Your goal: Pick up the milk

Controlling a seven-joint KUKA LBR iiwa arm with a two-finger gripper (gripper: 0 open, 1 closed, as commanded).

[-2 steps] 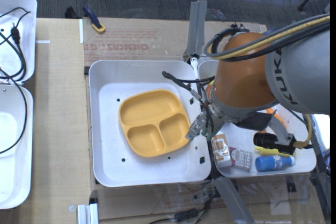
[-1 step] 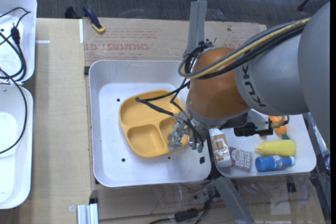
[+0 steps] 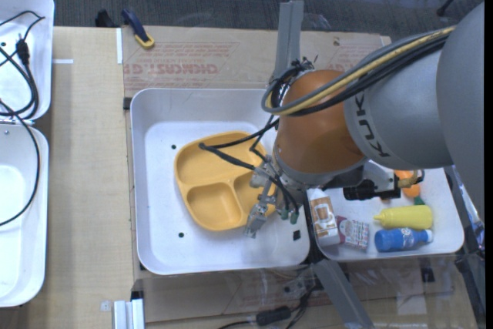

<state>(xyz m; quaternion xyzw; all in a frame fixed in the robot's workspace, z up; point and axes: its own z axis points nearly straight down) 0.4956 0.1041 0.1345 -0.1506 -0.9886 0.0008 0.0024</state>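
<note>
The milk [image 3: 324, 216], a small brown and white carton, lies at the left end of the right bin [image 3: 454, 200], against the wall between the two bins. My gripper [image 3: 262, 213] hangs over the left bin [image 3: 154, 189], at the right rim of a yellow divided plate [image 3: 216, 185]. It is left of the milk, with the dividing wall between them. Its fingers [image 3: 253, 225] point down and to the left, open, with nothing between them. The arm's big orange and grey wrist covers much of the right bin.
Beside the milk lie a small white and red box [image 3: 356, 234], a yellow bottle [image 3: 405, 218], a blue bottle [image 3: 400, 240] and an orange piece [image 3: 409, 182]. Black cables run from the wrist across the plate. White trays with cables stand at far left.
</note>
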